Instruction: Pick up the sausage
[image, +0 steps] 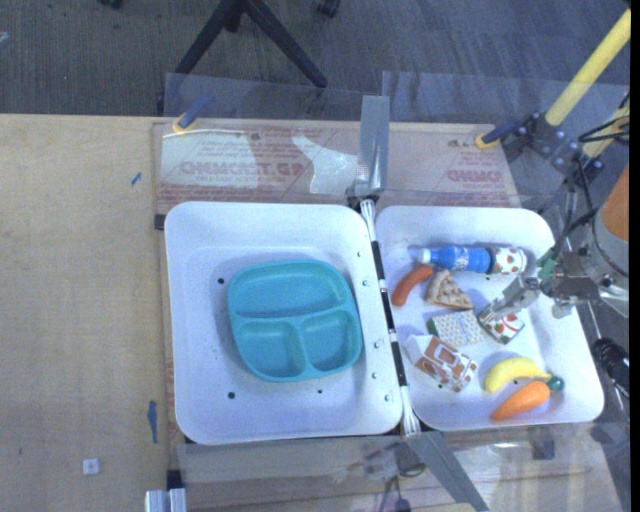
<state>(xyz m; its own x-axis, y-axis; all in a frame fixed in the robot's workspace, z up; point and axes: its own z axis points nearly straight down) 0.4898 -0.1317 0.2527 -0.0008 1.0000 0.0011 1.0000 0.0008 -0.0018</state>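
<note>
gripper (512, 300) hovering in the right bin (578, 400), sausage (407, 286) not yet reached.

the approach step is looking unfinished: the sausage is lying near the bin's left wall, just beside the pizza slice (449, 291) and below the blue bottle (462, 259), well apart from the gripper, which is sitting over a small red-and-white item (503, 326). whether it is gripping anything i cannot tell. next it needs moving left and descending. the cardboard's red lettering (235, 167) is appearing mirrored, unreadable.

A single fixed camera looks down at a slant from above the light wooden bench (70, 300), far enough back to take in both shallow white plastic bins (190, 330) side by side, with dark grey carpeted floor (80, 50) beyond.
</note>
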